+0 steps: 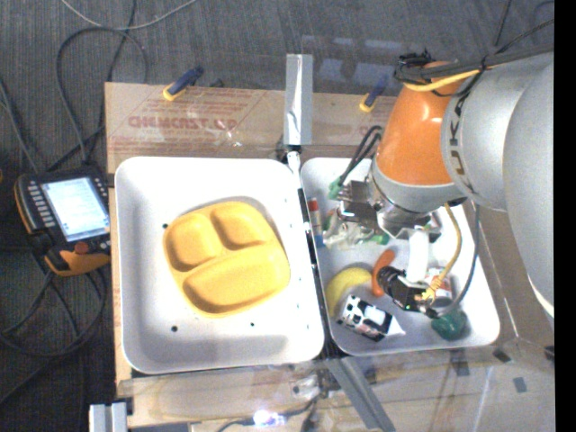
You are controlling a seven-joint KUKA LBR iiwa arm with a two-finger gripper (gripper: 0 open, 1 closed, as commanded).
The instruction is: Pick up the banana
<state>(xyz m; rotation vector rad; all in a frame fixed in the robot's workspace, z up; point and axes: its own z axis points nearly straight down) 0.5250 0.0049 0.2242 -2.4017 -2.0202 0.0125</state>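
Gripper hangs in the right bin near the banana, probably lining up a grab, can't tell if it's spread or pinched.

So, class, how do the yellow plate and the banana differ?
The plate lies in the left bin, the banana in the right bin. The plate is far larger than the banana. The plate has three compartments; the banana is one rounded lump. Both are yellow.
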